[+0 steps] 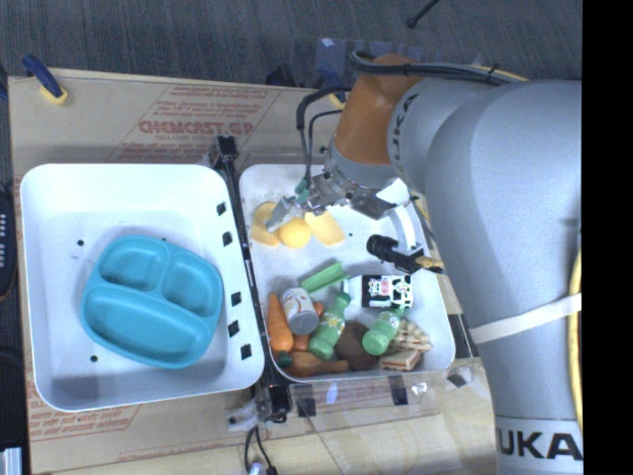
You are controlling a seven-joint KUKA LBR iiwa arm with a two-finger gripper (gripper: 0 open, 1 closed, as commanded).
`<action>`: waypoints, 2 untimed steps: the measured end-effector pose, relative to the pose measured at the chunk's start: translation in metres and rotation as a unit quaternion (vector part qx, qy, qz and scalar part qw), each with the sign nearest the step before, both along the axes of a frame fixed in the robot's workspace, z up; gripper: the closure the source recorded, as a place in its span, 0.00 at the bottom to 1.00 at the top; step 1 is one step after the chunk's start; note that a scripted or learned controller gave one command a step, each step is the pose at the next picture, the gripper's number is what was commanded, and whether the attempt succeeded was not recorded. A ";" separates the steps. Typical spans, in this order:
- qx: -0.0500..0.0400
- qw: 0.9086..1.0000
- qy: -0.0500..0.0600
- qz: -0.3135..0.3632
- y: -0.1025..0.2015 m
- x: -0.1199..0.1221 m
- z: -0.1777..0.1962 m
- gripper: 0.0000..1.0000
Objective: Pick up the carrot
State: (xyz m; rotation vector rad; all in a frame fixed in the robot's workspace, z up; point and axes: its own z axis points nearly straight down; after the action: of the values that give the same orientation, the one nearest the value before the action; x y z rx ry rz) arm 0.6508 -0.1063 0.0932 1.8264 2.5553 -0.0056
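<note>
The carrot [279, 325] is a short orange piece lying along the left wall of the right bin [438, 310], near its front, with its tip towards the front pile. My gripper [305, 200] hangs at the far end of that bin, just above a cluster of yellow toy foods [295, 231]. It is well behind the carrot, with a green cucumber [321, 276] and a small can [299, 310] between them. The orange-banded wrist [371, 117] and the grey arm cover the bin's right side.
Around the carrot lie two green bottles [329, 330], a brown piece [351, 342], a sandwich [407, 342] and a longer orange-brown piece [316, 364]. A cow-patterned box [386, 290] sits mid-bin. The left bin [49, 196] holds a blue sectioned plate [153, 300].
</note>
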 end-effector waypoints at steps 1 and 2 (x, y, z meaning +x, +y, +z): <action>-0.001 1.000 0.000 0.005 0.001 0.001 0.011 1.00; 0.000 0.984 -0.001 -0.176 0.038 0.007 0.102 1.00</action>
State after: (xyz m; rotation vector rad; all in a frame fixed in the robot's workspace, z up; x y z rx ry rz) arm 0.6581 -0.0681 0.1954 2.2482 2.1929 -0.0027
